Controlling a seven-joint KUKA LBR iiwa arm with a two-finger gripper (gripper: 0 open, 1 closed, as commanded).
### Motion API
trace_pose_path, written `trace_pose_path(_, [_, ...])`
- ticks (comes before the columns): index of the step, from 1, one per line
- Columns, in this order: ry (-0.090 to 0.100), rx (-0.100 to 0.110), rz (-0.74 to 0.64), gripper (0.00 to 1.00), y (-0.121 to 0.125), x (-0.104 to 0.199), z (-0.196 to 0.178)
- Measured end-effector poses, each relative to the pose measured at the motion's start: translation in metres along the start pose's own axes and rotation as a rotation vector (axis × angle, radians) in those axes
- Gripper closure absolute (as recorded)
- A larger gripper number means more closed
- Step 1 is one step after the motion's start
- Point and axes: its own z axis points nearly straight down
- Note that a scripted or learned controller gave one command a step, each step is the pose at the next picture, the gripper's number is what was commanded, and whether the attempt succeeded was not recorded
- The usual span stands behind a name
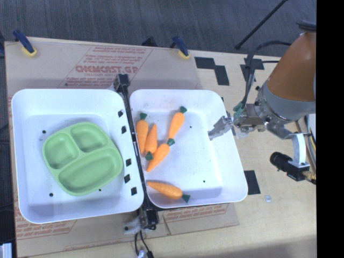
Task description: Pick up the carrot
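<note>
Several orange carrots with green tops lie in the right bin (232, 165). Two of them (141, 135) (152, 138) rest side by side near its left wall. Another carrot (176, 123) lies tilted in the middle, one (158, 156) sits below it, and one (166, 190) lies near the front wall. My gripper (219, 128) hovers at the bin's right rim, well to the right of the carrots, with no carrot in it.
A green divided plate (82, 157) sits in the left bin (21, 144). A black divider clip strip (129, 138) runs between the bins. Blue clamps (24, 42) (180, 45) hold the cardboard at the back. Black markers dot the bench on the right.
</note>
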Motion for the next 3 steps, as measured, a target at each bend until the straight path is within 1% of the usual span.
trace_pose_path(1, [0.0,0.001,-0.003,0.0,0.048,0.05,0.033])
trace_pose_path(2, [0.0,0.006,-0.002,0.0,0.106,0.053,0.18])
trace_pose_path(3, [-0.001,0.003,-0.006,1.0,0.107,0.052,0.168])
